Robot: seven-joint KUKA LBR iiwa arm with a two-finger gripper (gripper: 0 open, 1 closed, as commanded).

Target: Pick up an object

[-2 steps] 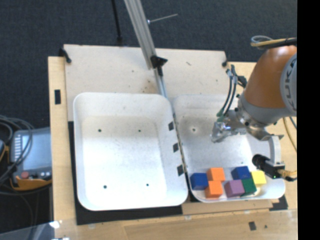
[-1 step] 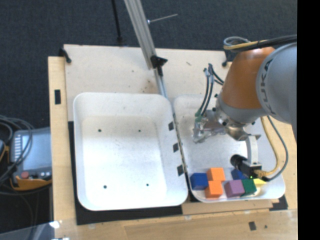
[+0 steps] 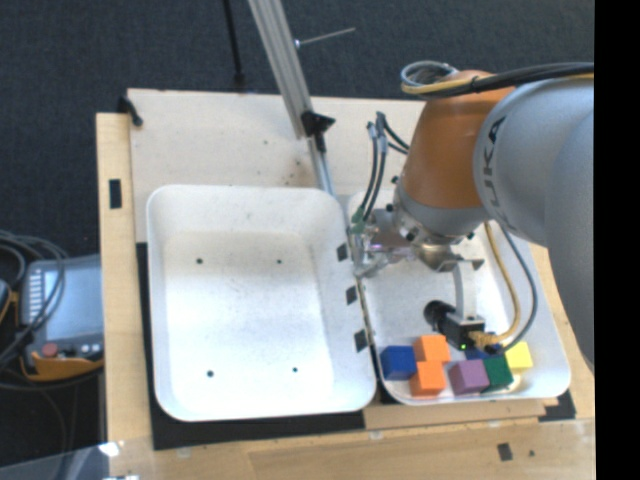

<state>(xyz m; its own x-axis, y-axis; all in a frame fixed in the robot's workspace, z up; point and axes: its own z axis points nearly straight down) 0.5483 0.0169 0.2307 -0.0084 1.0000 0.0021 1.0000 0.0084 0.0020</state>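
Coloured blocks lay in a tight row at the near edge of the right bin (image 3: 400,308): a blue block (image 3: 398,361), an orange block (image 3: 430,363), a purple block (image 3: 467,376), a green block (image 3: 498,371) and a yellow block (image 3: 518,356), each touching its neighbour (the orange one might be two pieces, I could not separate them). These were the things to pick, and none of them was lifted.

Just behind the row, the gripper (image 3: 385,248) hung near the bin's left wall, close to the rim of the left bin (image 3: 250,298). Whether it was apart or together I could not tell, because the wrist covered it from above.

In my judgement the main risk was the crowding. A descent could land on two blocks at once, or push the row against the wall instead of closing around one. So near the shared rims, the gripper could also strike them.

The grey arm (image 3: 540,148) hid the far half of the right bin, so more objects could lie there. Farther still, an aluminium rail (image 3: 285,58) leaned over the bench, cut off at the top.
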